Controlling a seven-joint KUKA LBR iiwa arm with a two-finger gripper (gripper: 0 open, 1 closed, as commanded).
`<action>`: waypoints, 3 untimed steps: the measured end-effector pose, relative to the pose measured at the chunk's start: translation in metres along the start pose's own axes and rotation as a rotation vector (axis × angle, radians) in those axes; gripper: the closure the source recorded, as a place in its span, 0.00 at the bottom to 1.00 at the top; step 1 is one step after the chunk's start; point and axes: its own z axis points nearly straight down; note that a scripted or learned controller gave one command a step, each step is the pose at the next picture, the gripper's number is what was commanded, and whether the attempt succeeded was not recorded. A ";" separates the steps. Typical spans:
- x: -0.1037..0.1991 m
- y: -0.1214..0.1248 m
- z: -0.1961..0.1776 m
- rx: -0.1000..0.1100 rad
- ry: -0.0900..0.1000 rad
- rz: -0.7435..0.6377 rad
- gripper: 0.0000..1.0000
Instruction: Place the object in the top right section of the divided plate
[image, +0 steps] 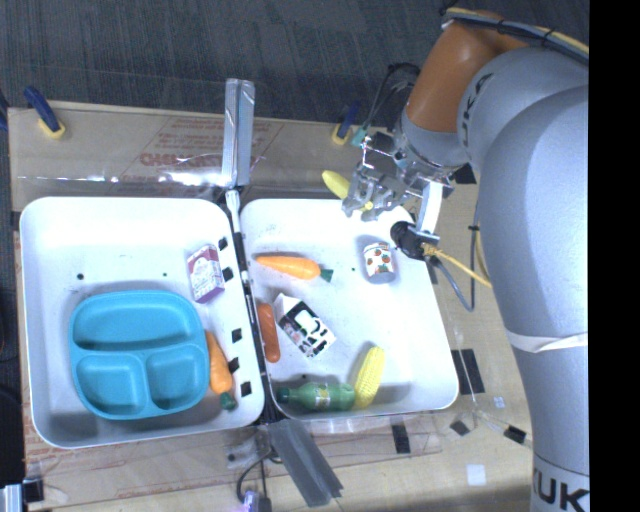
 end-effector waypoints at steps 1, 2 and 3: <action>0.084 -0.065 0.031 0.001 -0.001 -0.125 1.00; 0.129 -0.145 0.012 -0.001 -0.001 -0.266 1.00; 0.088 -0.218 0.025 0.001 -0.002 -0.236 1.00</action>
